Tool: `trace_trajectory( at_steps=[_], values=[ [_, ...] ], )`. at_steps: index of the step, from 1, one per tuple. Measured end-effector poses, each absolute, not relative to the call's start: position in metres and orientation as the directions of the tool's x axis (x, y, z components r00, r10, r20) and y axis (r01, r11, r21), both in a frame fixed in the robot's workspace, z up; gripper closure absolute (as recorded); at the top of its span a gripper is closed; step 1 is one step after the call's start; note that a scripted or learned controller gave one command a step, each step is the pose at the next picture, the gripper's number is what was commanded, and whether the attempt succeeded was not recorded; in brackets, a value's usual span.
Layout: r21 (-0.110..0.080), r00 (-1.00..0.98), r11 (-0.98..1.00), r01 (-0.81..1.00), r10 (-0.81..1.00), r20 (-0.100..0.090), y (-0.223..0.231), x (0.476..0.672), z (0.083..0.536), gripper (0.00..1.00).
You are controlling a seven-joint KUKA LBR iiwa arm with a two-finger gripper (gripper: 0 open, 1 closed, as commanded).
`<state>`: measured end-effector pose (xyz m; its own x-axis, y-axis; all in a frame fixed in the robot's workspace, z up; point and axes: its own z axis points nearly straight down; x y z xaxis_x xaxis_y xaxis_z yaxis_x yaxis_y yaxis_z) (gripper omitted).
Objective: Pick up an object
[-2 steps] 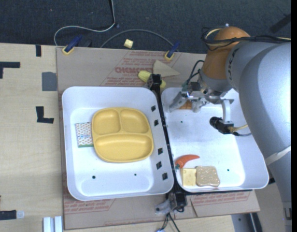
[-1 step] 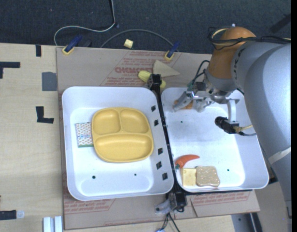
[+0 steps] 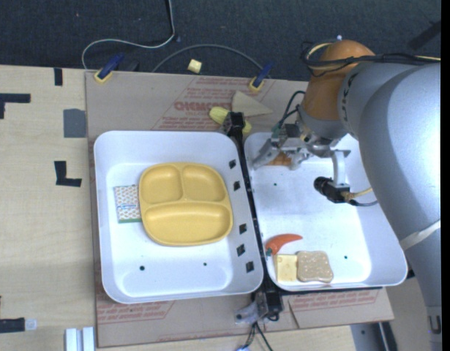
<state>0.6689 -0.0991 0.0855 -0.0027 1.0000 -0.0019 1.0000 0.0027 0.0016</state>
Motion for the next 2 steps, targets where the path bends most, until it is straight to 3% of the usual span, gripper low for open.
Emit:
trace_trajectory(
  at_steps=[1,2],
  values=[
    [0.003,0.0,0.0,1.0,1.0,-0.001,-0.128,0.669,0.086,0.0],
    [0.001,-0.002,0.002,1.0,1.0,-0.003,-0.097,0.669,0.086,0.0]
  ],
)
